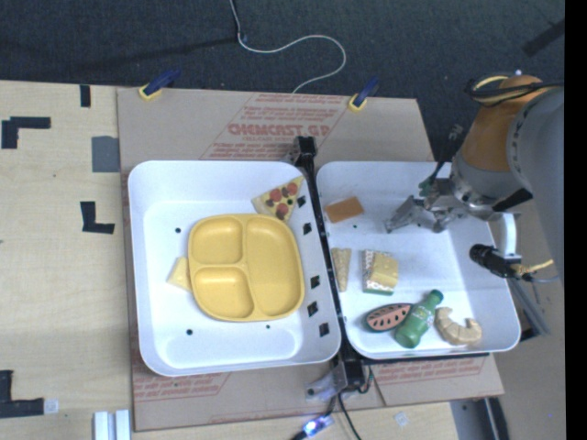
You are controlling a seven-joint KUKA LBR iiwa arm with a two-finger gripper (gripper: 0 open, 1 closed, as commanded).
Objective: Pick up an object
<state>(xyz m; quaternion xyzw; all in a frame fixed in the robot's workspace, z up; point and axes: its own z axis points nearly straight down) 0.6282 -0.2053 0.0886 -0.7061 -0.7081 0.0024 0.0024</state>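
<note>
The end effector (396, 223) hovers low in the right bin (477, 337), fingers spread, holding nothing. The orange block (344, 210) lies just beside it, near the bin's left wall.

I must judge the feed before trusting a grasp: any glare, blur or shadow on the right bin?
Camera view: even lighting, no strong glare on the right white bin; the grey two-finger gripper looks slightly soft and casts little shadow; the green toy bottle and orange slab read sharp enough.
</note>
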